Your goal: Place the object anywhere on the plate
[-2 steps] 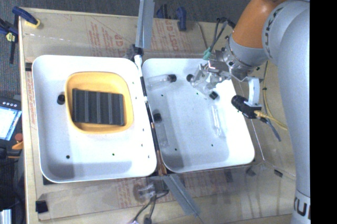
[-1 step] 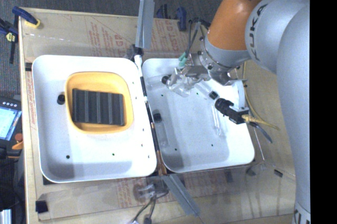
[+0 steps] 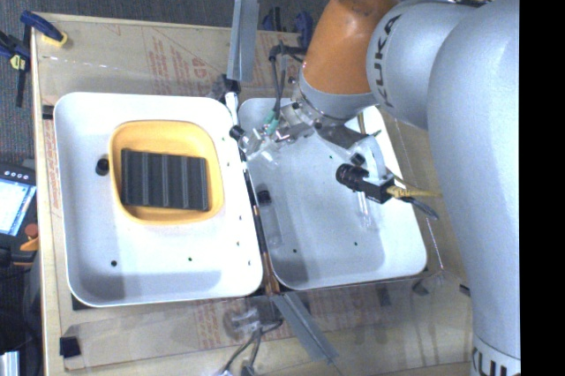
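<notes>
My pincer (image 3: 265,139) hung low over the right bin's (image 3: 353,264) far-left corner, its grip state untellable, no object visible near it, so I risked carrying nothing to the yellow plate (image 3: 163,136).

Arm (image 3: 424,56) over right bin (image 3: 388,264) rear, plate (image 3: 163,136) w/ dark insert (image 3: 166,180) unblocked

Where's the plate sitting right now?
The yellow plate lies in the left bin, around its middle toward the far side, with a dark ridged insert on it.
</notes>
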### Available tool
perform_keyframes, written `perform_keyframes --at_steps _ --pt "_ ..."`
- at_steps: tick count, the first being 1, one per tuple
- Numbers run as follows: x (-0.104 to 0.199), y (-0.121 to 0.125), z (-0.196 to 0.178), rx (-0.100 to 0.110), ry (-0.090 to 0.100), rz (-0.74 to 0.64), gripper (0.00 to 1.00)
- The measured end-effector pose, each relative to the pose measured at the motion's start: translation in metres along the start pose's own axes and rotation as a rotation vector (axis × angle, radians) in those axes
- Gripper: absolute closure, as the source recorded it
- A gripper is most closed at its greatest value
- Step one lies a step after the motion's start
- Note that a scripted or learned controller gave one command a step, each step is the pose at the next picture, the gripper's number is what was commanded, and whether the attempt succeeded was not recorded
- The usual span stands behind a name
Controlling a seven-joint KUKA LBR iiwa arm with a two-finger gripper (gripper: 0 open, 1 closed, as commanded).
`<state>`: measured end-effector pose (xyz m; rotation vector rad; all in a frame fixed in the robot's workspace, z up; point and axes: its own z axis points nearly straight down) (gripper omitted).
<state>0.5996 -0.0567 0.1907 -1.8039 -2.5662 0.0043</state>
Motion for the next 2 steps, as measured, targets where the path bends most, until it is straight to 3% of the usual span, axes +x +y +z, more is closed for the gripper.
perform_keyframes --at_steps 1,2 --pt "0.0520 0.0202 0.0001 0.002 0.000 -0.256 1.00" --pt "0.0514 0.0201 -0.0001 0.002 -0.001 -0.255 0.00"
